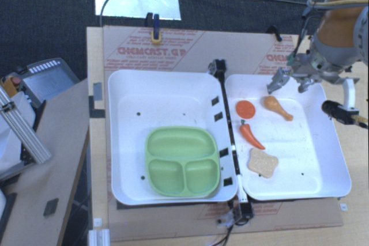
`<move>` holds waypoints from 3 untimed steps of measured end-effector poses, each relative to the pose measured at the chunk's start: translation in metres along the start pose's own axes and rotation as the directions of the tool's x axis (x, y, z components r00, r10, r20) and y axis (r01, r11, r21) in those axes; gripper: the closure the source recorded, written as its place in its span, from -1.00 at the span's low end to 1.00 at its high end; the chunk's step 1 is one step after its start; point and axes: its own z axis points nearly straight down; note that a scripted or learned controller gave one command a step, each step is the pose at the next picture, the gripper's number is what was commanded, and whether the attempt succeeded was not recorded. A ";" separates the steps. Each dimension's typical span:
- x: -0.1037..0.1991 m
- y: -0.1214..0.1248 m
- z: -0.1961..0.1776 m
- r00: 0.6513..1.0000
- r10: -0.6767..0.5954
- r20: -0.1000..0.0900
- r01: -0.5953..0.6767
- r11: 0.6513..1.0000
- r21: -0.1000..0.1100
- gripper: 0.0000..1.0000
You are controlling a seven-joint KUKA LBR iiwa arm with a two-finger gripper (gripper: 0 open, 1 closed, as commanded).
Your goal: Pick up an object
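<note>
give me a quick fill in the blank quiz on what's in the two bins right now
1. The green divided plate lies in the ____ bin.
2. The plate has ____ compartments.
3. The toy drumstick lies to the ____ of the red disc.
4. The open tool hangs above the right bin and holds ____.

Missing words: left; three; right; nothing

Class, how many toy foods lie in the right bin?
4: a tomato slice and a drumstick at the back, a chili mid-left, bread in front. None seems hidden.
</note>
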 end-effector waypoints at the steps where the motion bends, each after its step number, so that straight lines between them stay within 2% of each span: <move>1: 0.004 -0.002 0.062 1.000 0.003 0.000 -0.003 1.000 0.001 -1.00; 2: 0.004 0.000 0.104 1.000 0.003 0.000 -0.003 1.000 0.000 -1.00; 3: 0.003 0.002 0.091 1.000 0.003 0.001 -0.003 1.000 -0.006 1.00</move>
